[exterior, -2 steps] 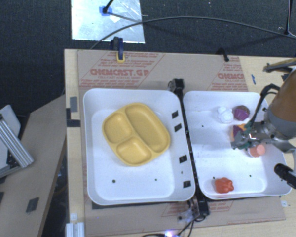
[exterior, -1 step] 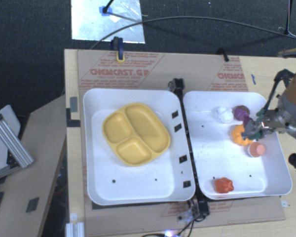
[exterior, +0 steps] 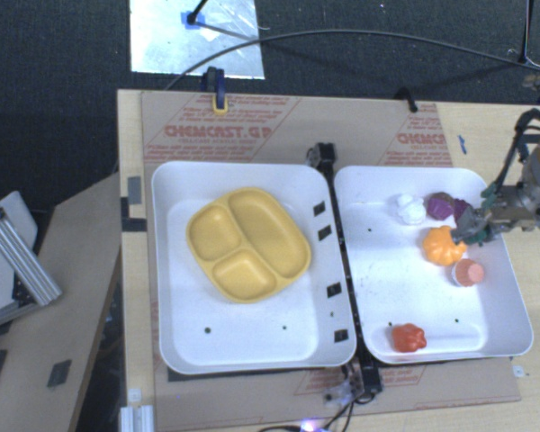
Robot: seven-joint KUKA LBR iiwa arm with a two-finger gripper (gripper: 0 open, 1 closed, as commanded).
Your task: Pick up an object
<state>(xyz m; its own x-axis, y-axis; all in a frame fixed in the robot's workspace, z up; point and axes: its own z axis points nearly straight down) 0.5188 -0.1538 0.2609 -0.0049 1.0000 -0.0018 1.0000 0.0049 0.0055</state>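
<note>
Looking down on the table [exterior: 279, 120], I've got two white bins side by side. Over in the left bin [exterior: 175, 331], centre-left of the frame, sits a yellow divided plate [exterior: 247, 241], three compartments, lying flat.

Right bin [exterior: 432, 286] is where the action is. My arm [exterior: 535, 201] comes in from the right edge, and the pincer [exterior: 475, 226] is low over the upper right of that bin. It sits right in among a cluster: an orange toy [exterior: 442, 246] just to its lower left, a purple toy [exterior: 442, 207] just to its upper left, a white toy [exterior: 409, 209] further left and touching the purple one. A pink cup [exterior: 469, 272] lies just below the pincer, beside the orange toy.

Pincer state? I cannot tell from here; the tips are dark and blur into the clutter, and I can't make out anything between them.

Down at the lower middle of the right bin, a red toy [exterior: 409, 337] sits alone, well apart from the cluster.
</note>
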